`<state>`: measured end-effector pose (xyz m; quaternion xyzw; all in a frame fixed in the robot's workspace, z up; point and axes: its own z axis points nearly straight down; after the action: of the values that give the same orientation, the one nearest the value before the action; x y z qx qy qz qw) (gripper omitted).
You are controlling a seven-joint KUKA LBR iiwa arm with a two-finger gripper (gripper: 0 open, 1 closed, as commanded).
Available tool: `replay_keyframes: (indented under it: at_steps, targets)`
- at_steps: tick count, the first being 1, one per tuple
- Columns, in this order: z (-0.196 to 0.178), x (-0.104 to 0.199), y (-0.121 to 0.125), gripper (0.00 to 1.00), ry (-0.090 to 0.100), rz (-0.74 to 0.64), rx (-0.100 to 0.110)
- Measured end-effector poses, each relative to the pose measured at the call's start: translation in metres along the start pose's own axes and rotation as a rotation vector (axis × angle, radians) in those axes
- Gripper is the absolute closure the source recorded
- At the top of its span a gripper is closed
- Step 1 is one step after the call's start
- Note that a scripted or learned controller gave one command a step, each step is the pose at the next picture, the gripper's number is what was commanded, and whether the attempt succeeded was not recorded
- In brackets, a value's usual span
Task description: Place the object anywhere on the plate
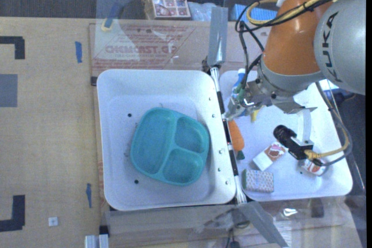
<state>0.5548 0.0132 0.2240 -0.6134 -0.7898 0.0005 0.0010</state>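
A teal plate (170, 146) with three compartments lies in the left bin (116, 96), and nothing lies on it. My gripper (239, 106) hangs low over the left edge of the right bin (340, 174), beside the divider between the bins. Just below it an orange carrot-shaped object (236, 135) lies along that bin's left wall. A blue and green item (238, 90) peeks out right by the gripper, mostly hidden by the wrist.
In the right bin lie a small red and white box (274, 153), a speckled grey block (258, 180) near the front, and a small round item (314, 167) at the right. Cardboard boxes (168, 2) stand behind the bins.
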Motion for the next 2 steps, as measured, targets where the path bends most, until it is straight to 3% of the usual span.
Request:
replay_keyframes:
  at_steps: [1,2]
  targets:
    - [0.028,0.093,0.008,1.0,0.0,-0.116,0.0]
    - [-0.007,0.096,0.045,1.0,-0.003,-0.3,-0.006]
